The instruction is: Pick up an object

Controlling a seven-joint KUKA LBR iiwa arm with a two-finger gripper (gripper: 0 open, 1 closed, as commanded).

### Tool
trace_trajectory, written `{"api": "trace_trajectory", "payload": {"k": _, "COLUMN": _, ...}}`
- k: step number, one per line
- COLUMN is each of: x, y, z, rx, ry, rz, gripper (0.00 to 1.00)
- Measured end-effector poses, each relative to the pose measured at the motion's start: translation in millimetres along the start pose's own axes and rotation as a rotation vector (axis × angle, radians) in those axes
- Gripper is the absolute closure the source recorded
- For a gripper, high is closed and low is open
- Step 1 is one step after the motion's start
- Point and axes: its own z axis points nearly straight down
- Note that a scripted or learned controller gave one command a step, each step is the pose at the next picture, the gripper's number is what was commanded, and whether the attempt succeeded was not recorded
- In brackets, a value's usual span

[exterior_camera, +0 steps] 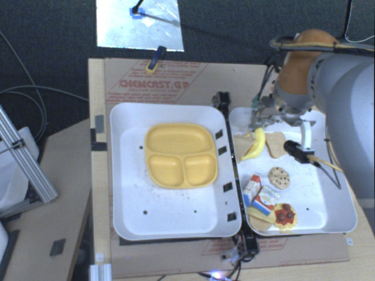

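Hanging over the far end of the right bin (328, 212) we have the gripper (258, 122), low and close to the pale floor, and from this slant I can't tell whether it is open or closed, nor see anything in its grasp. Just beside it lies the banana (255, 146), smooth, yellow and curved, upper tip nearest the gripper. Touching the banana's side is a slice of toast (274, 143), tan and flat with rounded corners. Closer to us sits a round cookie (279, 178) dotted with dark chips, then a small red-and-white carton (252, 187) whose label is too small to read, and a glossy pizza slice (285, 215) with red toppings near the front rim. Over in the left bin (126, 174), a matte yellow plastic plate (180, 156) with three compartments sits in the middle, rounded at every corner. Now the writing: the brown board (193, 75) under both bins carries red block letters, "CHEMCAST" readable, the characters after it less sure. Beyond the board, a crinkled silvery sheet (117, 16) lies on the dark carpet.
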Motion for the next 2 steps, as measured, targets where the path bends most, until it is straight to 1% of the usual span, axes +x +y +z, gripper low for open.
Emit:
{"api": "trace_trajectory", "payload": {"k": 1, "x": 68.5, "y": -10.8, "z": -89.7, "rx": 0.005, "ry": 0.006, "rz": -0.007, "gripper": 1.00}}
{"api": "trace_trajectory", "payload": {"k": 2, "x": 64.0, "y": -13.0, "z": -83.8, "rx": 0.013, "ry": 0.004, "rz": -0.001, "gripper": 0.00}}
